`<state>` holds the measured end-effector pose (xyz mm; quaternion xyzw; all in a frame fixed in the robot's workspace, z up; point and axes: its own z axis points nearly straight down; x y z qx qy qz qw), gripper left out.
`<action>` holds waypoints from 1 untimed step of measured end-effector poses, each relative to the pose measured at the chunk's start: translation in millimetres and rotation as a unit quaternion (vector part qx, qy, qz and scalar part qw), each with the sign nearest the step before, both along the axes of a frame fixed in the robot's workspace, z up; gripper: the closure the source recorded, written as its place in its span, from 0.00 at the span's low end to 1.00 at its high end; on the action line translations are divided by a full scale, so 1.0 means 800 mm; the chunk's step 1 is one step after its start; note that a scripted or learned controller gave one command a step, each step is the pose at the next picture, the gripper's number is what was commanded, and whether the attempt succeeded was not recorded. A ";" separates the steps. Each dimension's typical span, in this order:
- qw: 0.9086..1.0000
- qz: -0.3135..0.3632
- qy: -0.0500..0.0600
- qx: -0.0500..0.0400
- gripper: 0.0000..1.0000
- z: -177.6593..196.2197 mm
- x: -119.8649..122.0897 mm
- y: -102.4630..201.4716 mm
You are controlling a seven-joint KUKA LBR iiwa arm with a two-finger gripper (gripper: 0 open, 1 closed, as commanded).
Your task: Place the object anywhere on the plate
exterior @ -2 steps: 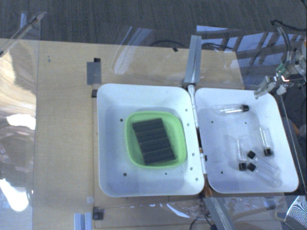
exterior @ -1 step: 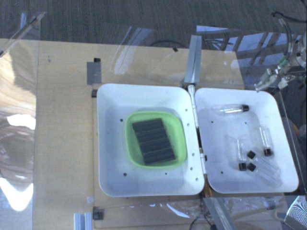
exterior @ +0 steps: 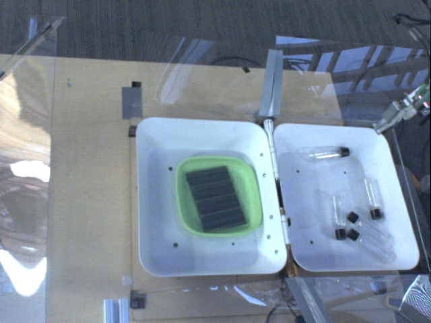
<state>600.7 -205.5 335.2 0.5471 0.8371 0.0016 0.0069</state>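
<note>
Dark ridged block [exterior: 215, 198] lies flat on green plate [exterior: 184, 207] in left bin [exterior: 151, 180]. Clear vials [exterior: 328, 153] right of plate. Fingers' state: cannot tell.

Two white bins sit side by side on a wooden surface [exterior: 81, 200]. The left bin [exterior: 151, 247] holds a green plate [exterior: 185, 207] bearing a dark ridged block [exterior: 215, 198]; the right bin [exterior: 303, 247] holds several clear black-capped tubes [exterior: 326, 154].
</note>
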 end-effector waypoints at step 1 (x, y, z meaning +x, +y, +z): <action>0.997 0.083 0.002 0.000 0.00 -0.028 -0.020 0.001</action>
